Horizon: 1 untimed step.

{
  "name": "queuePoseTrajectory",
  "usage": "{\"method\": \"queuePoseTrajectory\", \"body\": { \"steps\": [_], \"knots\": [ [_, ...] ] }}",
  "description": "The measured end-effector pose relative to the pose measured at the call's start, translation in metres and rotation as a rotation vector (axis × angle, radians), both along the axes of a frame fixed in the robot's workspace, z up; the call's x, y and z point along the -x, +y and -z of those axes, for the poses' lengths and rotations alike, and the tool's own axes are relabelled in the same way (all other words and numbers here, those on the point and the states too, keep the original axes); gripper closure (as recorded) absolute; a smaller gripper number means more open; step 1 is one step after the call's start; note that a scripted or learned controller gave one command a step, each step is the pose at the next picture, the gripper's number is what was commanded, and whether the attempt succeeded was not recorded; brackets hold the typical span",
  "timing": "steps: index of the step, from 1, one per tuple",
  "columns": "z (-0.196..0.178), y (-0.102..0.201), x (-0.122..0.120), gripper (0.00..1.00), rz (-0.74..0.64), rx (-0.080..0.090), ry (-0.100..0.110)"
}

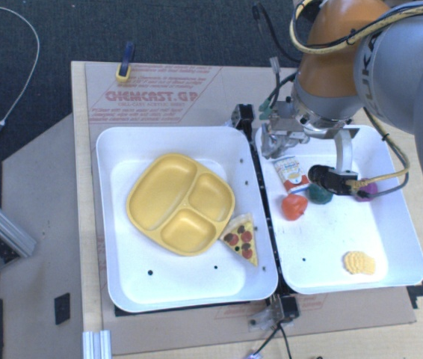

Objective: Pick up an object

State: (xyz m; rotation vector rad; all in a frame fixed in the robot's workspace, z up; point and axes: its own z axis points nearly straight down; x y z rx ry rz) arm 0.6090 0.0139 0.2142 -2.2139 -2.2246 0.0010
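Item: my claw (286,142), grip state impossible to tell, poised at ten o'clock of the right bin (402,223) above the small carton (290,172), likeliest pick, untouched on the bin floor.

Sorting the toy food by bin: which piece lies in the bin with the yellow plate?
The pizza slice, beside the divided yellow plate in the left bin. The other toy foods all lie in the right bin.
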Motion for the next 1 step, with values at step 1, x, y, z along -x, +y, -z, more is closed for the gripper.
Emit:
{"method": "queuePoseTrajectory", "body": {
  "steps": [1],
  "knots": [
    [0.0019,0.0396,0.0323,1.0,0.001,0.0,0.001]
  ]
}}
